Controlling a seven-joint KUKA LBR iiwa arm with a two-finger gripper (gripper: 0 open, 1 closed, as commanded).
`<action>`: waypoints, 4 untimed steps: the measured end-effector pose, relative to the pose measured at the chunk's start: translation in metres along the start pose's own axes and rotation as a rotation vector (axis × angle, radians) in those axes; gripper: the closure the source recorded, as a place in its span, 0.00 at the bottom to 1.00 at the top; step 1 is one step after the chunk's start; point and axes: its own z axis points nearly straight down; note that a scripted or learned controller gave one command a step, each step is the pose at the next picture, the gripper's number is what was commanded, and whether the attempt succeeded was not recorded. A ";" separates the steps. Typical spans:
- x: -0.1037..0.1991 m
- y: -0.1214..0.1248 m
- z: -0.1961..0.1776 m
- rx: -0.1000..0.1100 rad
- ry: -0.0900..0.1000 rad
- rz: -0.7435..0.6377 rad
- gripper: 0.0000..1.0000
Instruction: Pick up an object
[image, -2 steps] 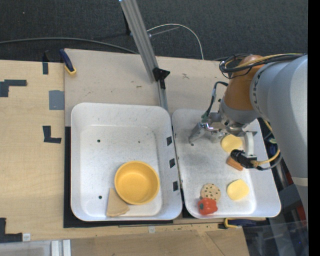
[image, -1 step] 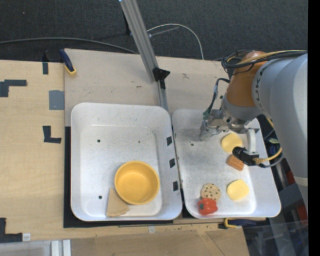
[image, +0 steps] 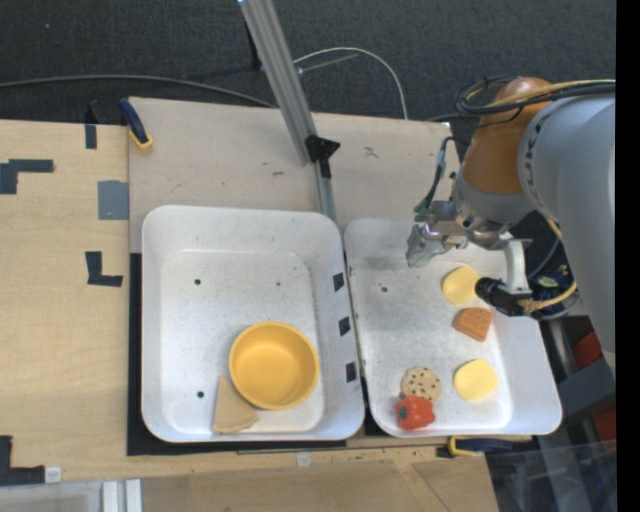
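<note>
**Bin contents and gripper position**

Nearest the camera, at the bottom edge of the view, runs the front lip of the bench (image: 300, 462); a yellow clamp (image: 462, 447) sits on it at 6 o'clock from the right bin.

Left bin (image: 170, 240): a yellow bowl (image: 273, 365) stands upright at 5 o'clock from the bin centre; a tan triangular piece (image: 232, 412) lies at 7 o'clock from the bowl, its upper edge tucked under the bowl rim.

Right bin (image: 385, 310): five objects, all in its right half; a chocolate-chip cookie (image: 421, 382) lies at 6 o'clock from the bin centre; a red pepper-like item (image: 416, 412) touches the cookie at 6 o'clock, close to the front wall; a yellow round piece (image: 475, 380) lies at 3 o'clock from the cookie, apart from it; an orange-brown block (image: 473, 323) lies at 12 o'clock from that piece; a second pale yellow round piece (image: 460, 285) lies at 11 o'clock from the block, just beside it.

Gripper (image: 424, 246): positioned over the rear of the right bin, at 10 o'clock from the upper yellow piece and near it, with no contact visible; nothing is seen between the fingers; finger spacing cannot be determined from this angle. The orange band (image: 497, 150) sits at 1 o'clock from the gripper; the grey arm (image: 575, 170) enters from 3 o'clock.

A grey metal pole (image: 290, 85) crosses the bench at 12 o'clock, ending between the two bins.
</note>
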 end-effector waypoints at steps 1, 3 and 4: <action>0.007 0.000 -0.062 -0.002 0.000 0.000 1.00; 0.057 -0.010 -0.103 0.004 0.002 -0.004 1.00; 0.109 -0.018 -0.092 0.005 0.000 0.000 1.00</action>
